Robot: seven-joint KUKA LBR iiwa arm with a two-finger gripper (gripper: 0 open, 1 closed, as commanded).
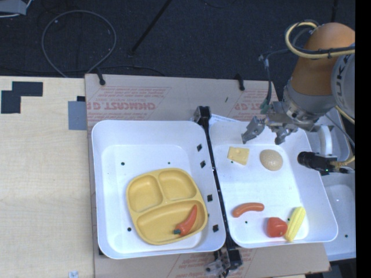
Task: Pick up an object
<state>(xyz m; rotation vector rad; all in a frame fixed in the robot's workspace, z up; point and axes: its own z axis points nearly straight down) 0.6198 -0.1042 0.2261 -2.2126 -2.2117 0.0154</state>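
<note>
Overhead, arm (316, 68) hangs with spread fingers (253, 131) above right bin (313, 236).

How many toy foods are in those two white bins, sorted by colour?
Yellow: 2, the cheese wedge and the corn cob
Red or orange-red: 3, the chili pepper on the yellow divided plate, the sausage and the red pepper
Beige: 1, the round bun-like piece
Total: 6 foods
</note>
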